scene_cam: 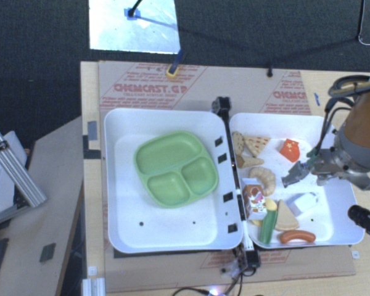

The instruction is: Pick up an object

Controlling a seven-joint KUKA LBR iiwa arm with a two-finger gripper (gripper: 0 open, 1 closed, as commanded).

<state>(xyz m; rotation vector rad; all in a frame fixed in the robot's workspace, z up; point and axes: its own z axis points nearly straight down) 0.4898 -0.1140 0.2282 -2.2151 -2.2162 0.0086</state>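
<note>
Two bins sit side by side on a bench: the left bin (120, 227) holds a divided plate (176, 168), while the right bin (342, 230) holds scattered toy foods, a sausage (297, 237) at its near edge, the gripper (294, 177) hanging over its middle.

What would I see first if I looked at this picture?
Probably the big green plate with three sections, sitting in the left bin. Next, the pile of toy food in the right bin, such as the red-orange piece and the sausage. The gripper hangs above that pile.
</note>
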